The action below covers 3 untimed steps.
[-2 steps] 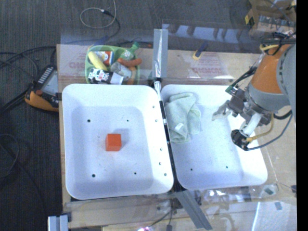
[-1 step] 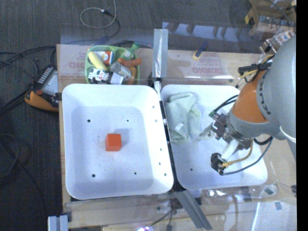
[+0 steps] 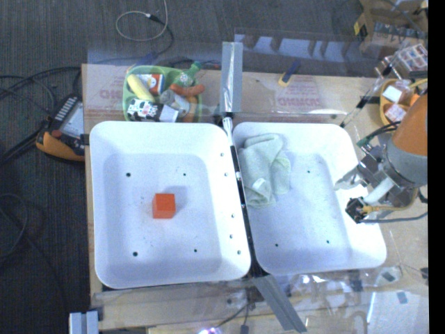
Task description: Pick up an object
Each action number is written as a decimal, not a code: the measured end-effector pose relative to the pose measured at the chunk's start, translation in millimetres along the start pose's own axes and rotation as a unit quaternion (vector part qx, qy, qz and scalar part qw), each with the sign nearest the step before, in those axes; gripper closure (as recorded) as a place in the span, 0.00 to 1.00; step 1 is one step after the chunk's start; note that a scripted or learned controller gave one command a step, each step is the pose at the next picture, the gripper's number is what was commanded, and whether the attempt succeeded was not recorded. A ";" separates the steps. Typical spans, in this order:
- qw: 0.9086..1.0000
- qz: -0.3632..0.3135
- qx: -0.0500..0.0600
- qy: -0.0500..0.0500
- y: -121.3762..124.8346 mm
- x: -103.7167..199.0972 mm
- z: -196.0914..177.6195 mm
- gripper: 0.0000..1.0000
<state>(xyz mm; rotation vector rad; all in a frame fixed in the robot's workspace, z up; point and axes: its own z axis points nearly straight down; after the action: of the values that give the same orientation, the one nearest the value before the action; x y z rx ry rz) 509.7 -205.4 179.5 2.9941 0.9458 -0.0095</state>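
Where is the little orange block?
In the camera view, the small orange cube sits near the middle of the left white bin, across the divide from the pale green cloth.

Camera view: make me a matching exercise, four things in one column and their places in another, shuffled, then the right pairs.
Things
1. cube
2. cloth
3. basket
4. arm

Places
a. in the right bin, against its left wall
b. behind the left bin, outside both bins
c. near the middle of the left bin
d. over the right bin's right rim

Pairs: 1-c, 2-a, 3-b, 4-d
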 end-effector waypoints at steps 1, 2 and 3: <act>0.996 0.088 0.001 0.000 -55.6 104.7 -25.6 0.00; 0.996 0.089 -0.001 -0.004 -54.2 103.5 -33.1 1.00; 0.983 0.182 -0.003 0.007 -27.7 115.9 86.7 1.00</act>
<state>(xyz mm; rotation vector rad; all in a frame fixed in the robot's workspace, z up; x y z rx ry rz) 588.2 -116.4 92.1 3.1131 0.3854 0.0154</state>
